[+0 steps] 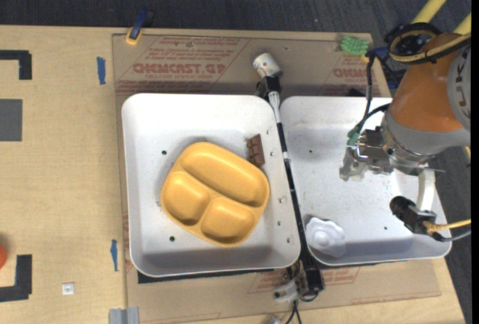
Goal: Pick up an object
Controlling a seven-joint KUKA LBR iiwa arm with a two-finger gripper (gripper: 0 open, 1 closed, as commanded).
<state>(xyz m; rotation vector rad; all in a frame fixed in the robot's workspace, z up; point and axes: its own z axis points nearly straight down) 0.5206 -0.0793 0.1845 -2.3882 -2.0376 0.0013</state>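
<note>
The hand (358, 162) hovers over the right bin (329, 119); whether it is wide or narrow, I cannot tell.

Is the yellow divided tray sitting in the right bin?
No, the yellow divided tray lies in the left bin.

The arm (430, 102) enters from three o'clock, its orange band uppermost above a grey wrist. The gripper (358, 165) points toward nine o'clock and hangs low; its fingers are too blurred and small to read.
</note>
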